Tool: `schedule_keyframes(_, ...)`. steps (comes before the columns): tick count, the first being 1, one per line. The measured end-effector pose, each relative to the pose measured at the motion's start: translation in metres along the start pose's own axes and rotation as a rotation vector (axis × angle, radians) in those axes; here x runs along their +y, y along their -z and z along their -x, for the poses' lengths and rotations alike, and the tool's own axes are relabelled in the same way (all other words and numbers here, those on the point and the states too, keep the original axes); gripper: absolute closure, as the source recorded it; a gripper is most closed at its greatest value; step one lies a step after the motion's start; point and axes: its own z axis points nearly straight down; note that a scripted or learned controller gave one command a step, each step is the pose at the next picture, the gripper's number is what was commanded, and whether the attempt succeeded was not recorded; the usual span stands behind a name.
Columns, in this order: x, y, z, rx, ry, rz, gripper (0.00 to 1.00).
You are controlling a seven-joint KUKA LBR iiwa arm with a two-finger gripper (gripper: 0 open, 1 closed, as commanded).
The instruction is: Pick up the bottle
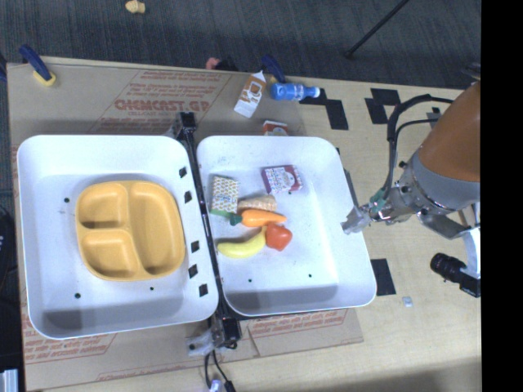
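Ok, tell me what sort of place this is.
Probably a robot lab test bench: two white bins clamped onto cardboard, toy food like a banana in one, black tape marks on the bench.

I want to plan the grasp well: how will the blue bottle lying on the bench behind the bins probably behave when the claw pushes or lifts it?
The bottle lies on its side on the flat bench, so a push may well roll it. It looks small, so probably light. The claw is far from it, at the right bin edge.
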Motion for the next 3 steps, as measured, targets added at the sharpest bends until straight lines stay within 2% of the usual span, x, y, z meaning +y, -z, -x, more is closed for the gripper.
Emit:
schedule_keyframes(1, 0.000, 0.010, 0.000, 0.000, 0.007, -0.001, 1.00)
schedule_keyframes(2, -0.001, -0.022, 0.000, 0.000, -0.053, 0.001, 1.00)
schedule_keyframes(3, -0.001, -0.012, 0.000, 0.001, -0.046, 0.000, 1.00)
